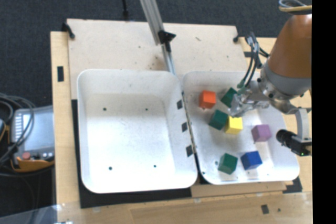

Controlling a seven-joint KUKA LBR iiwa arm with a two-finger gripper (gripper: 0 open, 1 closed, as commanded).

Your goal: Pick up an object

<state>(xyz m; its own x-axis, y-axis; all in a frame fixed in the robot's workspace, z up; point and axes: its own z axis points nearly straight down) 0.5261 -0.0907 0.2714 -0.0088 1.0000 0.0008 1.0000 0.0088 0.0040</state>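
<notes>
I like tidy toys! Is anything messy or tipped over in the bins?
Nothing looks spilled or broken. The blocks lie loosely scattered in the right bin, at odd angles: orange block, yellow block, purple block, blue block and green ones. The gripper hovers among them.

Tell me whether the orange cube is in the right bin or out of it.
In. The small orange cube sits on the floor of the shallow white right bin, near its upper left corner.
</notes>
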